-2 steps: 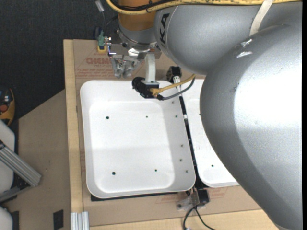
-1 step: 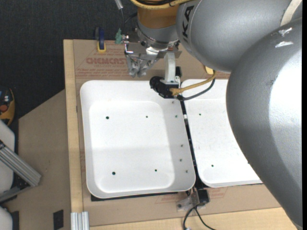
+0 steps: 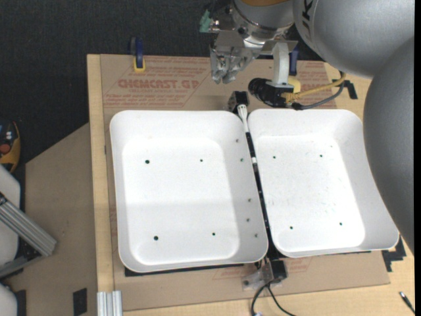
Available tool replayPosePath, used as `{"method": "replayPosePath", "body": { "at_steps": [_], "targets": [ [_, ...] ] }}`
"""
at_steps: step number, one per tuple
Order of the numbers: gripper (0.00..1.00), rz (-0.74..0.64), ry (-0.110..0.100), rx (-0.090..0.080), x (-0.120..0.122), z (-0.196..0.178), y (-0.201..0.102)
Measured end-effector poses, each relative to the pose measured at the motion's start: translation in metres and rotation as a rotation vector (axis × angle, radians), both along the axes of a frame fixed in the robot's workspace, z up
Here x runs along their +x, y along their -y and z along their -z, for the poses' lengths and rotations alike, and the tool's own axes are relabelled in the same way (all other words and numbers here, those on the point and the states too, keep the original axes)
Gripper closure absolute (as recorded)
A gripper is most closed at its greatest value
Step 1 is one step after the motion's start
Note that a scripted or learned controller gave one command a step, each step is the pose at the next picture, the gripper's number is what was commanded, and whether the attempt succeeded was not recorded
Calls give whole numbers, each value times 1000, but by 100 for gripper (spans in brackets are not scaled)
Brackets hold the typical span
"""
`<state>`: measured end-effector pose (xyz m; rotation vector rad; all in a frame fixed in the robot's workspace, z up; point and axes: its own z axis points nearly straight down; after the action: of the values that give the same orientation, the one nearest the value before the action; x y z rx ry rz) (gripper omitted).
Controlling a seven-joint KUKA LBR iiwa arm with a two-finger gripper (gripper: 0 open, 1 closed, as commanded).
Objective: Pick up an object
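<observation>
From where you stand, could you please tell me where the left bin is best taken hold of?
The left bin is probably best taken by the thin rim on its left side, from above and outside. That edge stands free over the board, while its right edge lies against the right bin. Its flat floor offers nothing to pinch.

The arm (image 3: pixel 355 38) overhangs the right bin (image 3: pixel 368 176); a cable (image 3: pixel 316 94) lies behind it.
</observation>
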<state>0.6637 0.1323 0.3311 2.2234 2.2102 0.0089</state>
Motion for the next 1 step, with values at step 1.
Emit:
{"method": "replayPosePath", "body": {
  "at_steps": [1],
  "targets": [
    [100,-14,-18,1,0,91,-98]
  ]
}}
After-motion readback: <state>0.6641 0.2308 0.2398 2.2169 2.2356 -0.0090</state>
